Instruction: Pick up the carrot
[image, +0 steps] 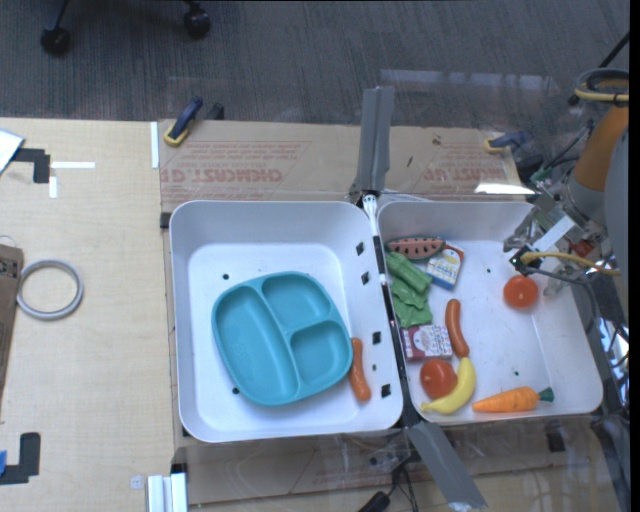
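Observation:
The carrot (508, 401), orange with a green stub at its right end, lies flat along the front wall of the right bin (560, 340). My gripper (533, 246) hangs over the bin's back right part, well behind the carrot and apart from it. It is just above and to the right of an orange-red ball (520, 291). Nothing shows between the gripper and the carrot except bare bin floor.
Left of the carrot lie a banana (456, 391), a tomato (436, 376), a red packet (428, 342), a sausage (457, 327), green leaves (407, 284), a small box (445, 266) and a hot dog (414, 245). The left bin (200, 330) bears a teal divided plate (283, 338) and another sausage (359, 370).

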